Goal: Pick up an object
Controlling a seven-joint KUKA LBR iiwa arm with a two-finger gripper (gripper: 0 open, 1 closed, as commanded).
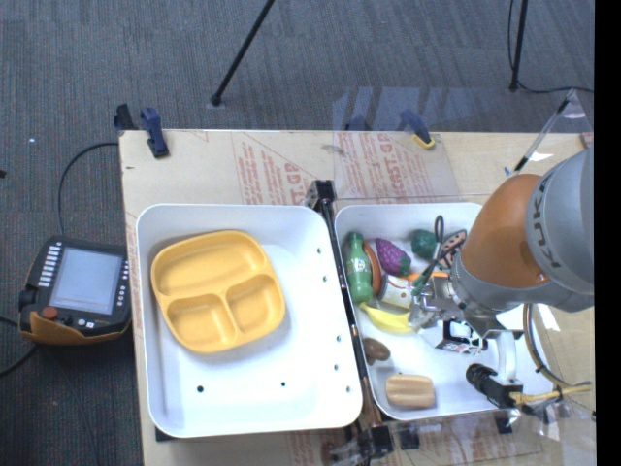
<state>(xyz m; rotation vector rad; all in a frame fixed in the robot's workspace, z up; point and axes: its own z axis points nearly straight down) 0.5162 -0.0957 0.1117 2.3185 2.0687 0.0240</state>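
The banana [388, 318] lies in the right bin [441, 408], just left of the tool [423, 311], with its nearer end at the tool's tip. Whether the tool is apart or together cannot be told. Above and left of the tool stand a green bottle [359, 265] and a purple fruit [392, 255]; a dark green piece [423, 242] sits above it. Below and left of the tool lie a brown lump [375, 349] and a tan loaf [409, 390]. Well left of the tool, the left bin [175, 411] holds a yellow tray [216, 289]. Both bins rest on the tabletop [243, 163].
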